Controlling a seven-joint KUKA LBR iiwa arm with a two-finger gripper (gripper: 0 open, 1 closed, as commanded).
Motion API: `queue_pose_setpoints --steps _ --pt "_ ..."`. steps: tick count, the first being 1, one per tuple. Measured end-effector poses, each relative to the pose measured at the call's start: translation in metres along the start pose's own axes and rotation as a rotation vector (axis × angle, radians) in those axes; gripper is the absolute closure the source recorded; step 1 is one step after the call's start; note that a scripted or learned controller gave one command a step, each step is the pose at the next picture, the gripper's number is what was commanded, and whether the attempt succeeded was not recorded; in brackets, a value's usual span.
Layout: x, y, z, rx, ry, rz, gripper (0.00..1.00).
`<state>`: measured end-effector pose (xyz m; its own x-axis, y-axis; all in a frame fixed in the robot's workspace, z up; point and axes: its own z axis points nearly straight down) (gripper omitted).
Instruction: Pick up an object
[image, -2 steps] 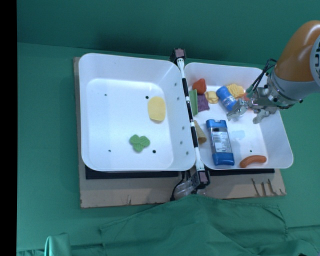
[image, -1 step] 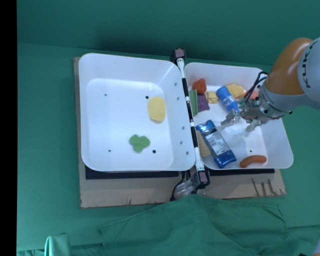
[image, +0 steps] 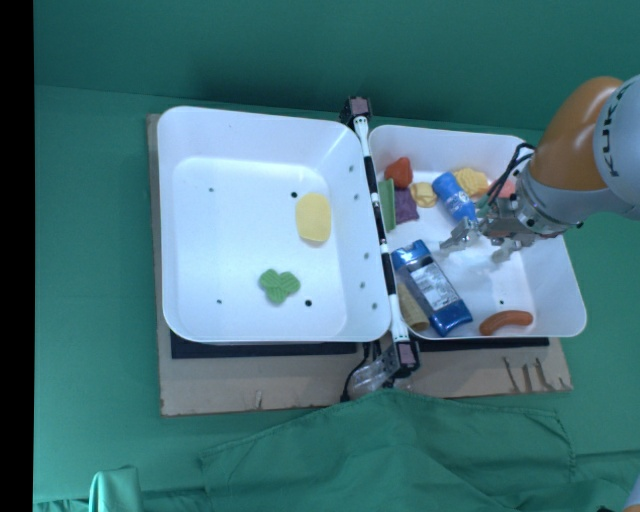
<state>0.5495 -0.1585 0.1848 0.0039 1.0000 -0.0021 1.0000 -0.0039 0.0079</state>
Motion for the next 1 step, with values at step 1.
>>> queue_pose_setpoints --steps 1 --pt "-0.0025 0.0029 -0.014 -0.015 -0.007 0.004 1.0"
